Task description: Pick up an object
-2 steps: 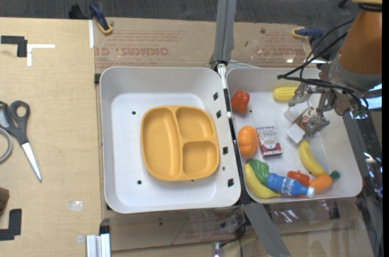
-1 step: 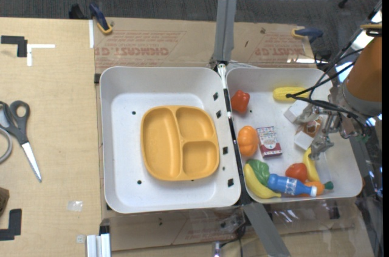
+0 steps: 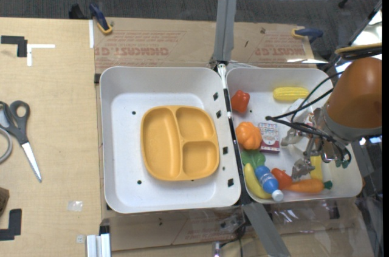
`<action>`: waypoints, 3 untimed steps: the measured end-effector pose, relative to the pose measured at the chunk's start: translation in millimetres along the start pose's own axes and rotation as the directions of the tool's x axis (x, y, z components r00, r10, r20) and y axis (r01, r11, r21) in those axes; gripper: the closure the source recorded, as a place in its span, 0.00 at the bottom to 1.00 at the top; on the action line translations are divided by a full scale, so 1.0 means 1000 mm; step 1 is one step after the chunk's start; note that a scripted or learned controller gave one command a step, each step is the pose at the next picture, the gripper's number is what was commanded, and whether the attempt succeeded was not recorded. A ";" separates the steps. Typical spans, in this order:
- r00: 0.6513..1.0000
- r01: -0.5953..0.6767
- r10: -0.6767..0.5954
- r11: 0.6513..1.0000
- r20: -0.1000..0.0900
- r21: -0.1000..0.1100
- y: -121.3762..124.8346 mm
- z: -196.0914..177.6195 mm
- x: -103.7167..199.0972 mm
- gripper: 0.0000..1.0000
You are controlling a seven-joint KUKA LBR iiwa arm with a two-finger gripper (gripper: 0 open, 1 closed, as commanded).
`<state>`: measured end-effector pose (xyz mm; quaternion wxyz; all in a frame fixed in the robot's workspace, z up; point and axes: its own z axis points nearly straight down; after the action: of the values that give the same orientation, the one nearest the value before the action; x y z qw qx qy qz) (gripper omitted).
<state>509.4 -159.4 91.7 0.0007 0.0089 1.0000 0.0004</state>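
A: Where r u w/ the pick?

B: My gripper [image 3: 302, 169] hangs low in the right bin [image 3: 316, 76], near its front-right corner, over the carrot [image 3: 307, 186]. Can't tell if my fingers are spread or pinched, too much cable and metal in the way. Can't see anything held.

A: Risk?

B: Crowding, imo. Carrot lies along the front wall, touching the blue bottle [image 3: 268, 181], w/ the banana [image 3: 254, 183] just beside that. If I close off-centre I'd prob clip the bottle or scrape the wall and the carrot rolls out.

A: Anything else?

B: Small box [image 3: 269, 135] and orange fruit [image 3: 248, 135] sit mid-bin, corn [image 3: 290, 93] near the back wall. My cables could drag on them. Left bin [image 3: 115, 128] has just the yellow tray [image 3: 180, 143].
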 end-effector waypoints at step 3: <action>0.983 -0.181 0.181 0.983 0.017 0.002 0.058 -0.004 0.024 0.00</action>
<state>486.0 -100.8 95.3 0.0092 0.0998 0.9950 -0.0015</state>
